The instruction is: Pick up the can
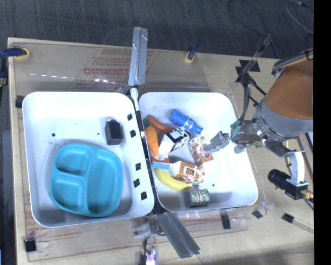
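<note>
My grey arm with its orange band [291, 90] reached in from the right of the camera view, wrist bent low and pointing left. My two-finger metal gripper [216, 142] extended leftward at a slight downward slant, its fingers too blurred to read.

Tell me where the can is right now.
The can lies on its side in the right bin, near its front edge, just right of the banana and below the patterned carton.

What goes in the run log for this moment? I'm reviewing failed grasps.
arm: right bin | gripper: above clutter, holding nothing visible | can: on its side, front edge, untouched | banana: beside can | status: not picked
</note>
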`<act>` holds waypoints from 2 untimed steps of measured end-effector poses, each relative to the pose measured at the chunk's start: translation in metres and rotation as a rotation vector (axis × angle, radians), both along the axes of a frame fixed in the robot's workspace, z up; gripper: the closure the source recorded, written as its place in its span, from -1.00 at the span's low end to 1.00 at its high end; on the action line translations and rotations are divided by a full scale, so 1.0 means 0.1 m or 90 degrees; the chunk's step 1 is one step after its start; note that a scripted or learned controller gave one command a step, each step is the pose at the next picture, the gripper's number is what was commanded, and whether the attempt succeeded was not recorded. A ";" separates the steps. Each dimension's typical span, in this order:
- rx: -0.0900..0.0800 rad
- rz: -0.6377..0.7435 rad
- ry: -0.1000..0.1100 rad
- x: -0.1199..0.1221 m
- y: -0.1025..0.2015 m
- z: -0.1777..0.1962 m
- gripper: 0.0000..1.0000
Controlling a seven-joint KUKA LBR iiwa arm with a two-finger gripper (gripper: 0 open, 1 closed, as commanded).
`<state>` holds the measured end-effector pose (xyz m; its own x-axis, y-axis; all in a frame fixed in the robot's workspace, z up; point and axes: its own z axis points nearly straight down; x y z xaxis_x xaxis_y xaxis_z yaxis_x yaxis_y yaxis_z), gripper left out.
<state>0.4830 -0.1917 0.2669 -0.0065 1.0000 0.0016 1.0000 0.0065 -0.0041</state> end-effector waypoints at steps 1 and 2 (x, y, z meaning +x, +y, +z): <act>-0.001 -0.036 0.001 -0.04 -0.19 -1.30 -1.00; -0.001 -0.096 0.000 0.63 0.01 -0.71 -1.00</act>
<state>0.5464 -0.1907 0.1961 0.1434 0.9897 0.0005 0.9897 -0.1434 -0.0033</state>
